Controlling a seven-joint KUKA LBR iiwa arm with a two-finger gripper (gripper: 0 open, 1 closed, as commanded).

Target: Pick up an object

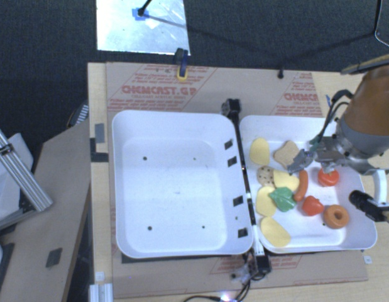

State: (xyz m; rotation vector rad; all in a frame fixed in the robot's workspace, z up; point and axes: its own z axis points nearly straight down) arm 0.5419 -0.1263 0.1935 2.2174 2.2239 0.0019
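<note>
The gripper (313, 158) hangs over the right bin (369, 234), its grey fingers (299, 162) seemingly spread with nothing between them. Toy food crowds below: a toast slice (285, 153) just left of the fingers, a sausage (301, 184) right beneath them, a tomato (328, 178) just to their right, and further down a green leaf (283, 198), a red pepper (312, 205) and a doughnut (336, 216). The pieces lie so close that a descent could clip two at once or nudge the sausage aside. The wrist hides the bin's far corner, and the fingertips blur against the white floor.
</note>
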